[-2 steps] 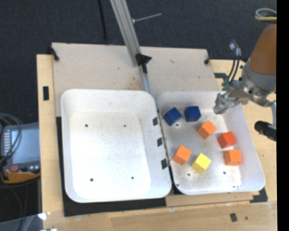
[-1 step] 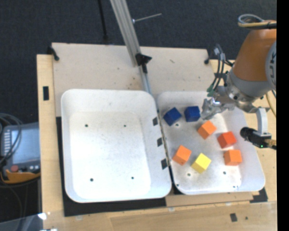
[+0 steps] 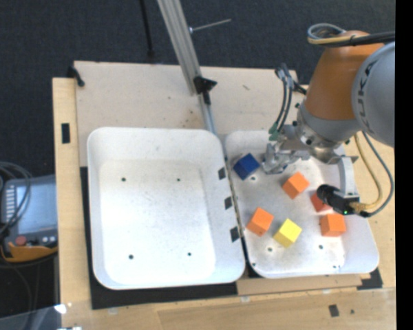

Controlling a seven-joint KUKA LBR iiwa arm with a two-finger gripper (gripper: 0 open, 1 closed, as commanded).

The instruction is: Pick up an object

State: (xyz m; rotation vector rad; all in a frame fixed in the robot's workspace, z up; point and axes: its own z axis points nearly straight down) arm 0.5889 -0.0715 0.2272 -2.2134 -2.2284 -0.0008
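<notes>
One arm [image 3: 344, 88] over right bin [image 3: 358, 260]

Both white bins [image 3: 158, 143] look like smooth, speckled plastic; the bench [image 3: 124, 95] is matt wood board; the slanted rail [image 3: 179, 33] is ribbed metal.

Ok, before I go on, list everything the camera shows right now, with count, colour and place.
Blue block: one, blue, right bin, upper left, beside the gripper.
Orange blocks: three, orange, right bin; one mid-bin, one lower left, one at the right.
Red-orange block: one, partly hidden behind a black part on the arm.
Yellow block: one, yellow, right bin, lower middle.
Right bin: one, white.
Left bin: one, white.
Metal rail: one, grey, slanting across the bench top.
Handheld screen unit: one, grey, off the bench's left.
Arm: one, grey and orange, from the right.
Gripper: one, over the right bin's upper part.
</notes>
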